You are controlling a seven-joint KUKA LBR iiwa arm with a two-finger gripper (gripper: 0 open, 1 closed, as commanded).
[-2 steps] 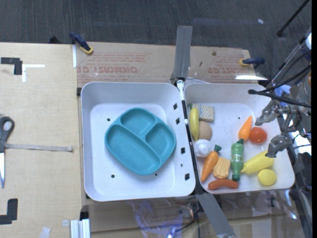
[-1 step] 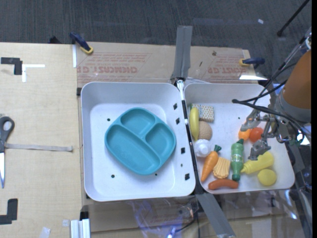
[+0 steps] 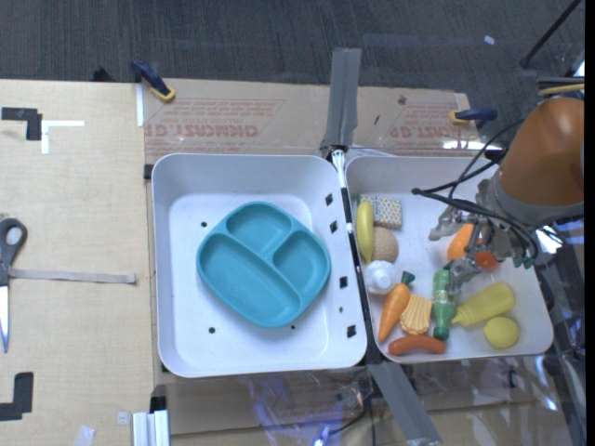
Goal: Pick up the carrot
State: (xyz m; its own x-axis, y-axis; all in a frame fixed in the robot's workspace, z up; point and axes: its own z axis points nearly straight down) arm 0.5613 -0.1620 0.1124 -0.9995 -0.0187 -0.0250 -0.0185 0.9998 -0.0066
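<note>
The carrot [image 3: 393, 309] is orange with a green top and lies slanted in the right bin [image 3: 423, 193], near its front left, beside a yellow ridged piece [image 3: 416, 314]. My gripper [image 3: 471, 247] hangs over the right part of the same bin, well to the right of the carrot and a little behind it. A small orange item [image 3: 459, 241] sits right against the gripper's left side. Cables and the gripper body hide whether that item is held.
The right bin also holds a yellow banana [image 3: 364, 230], a cracker [image 3: 387, 212], a tan ball [image 3: 385, 247], a white piece [image 3: 378, 276], a green bottle [image 3: 442, 307], a yellow squash [image 3: 484, 303], a lemon [image 3: 502, 332] and a red pepper [image 3: 416, 346]. A blue divided plate [image 3: 264, 264] lies in the left bin [image 3: 177, 342].
</note>
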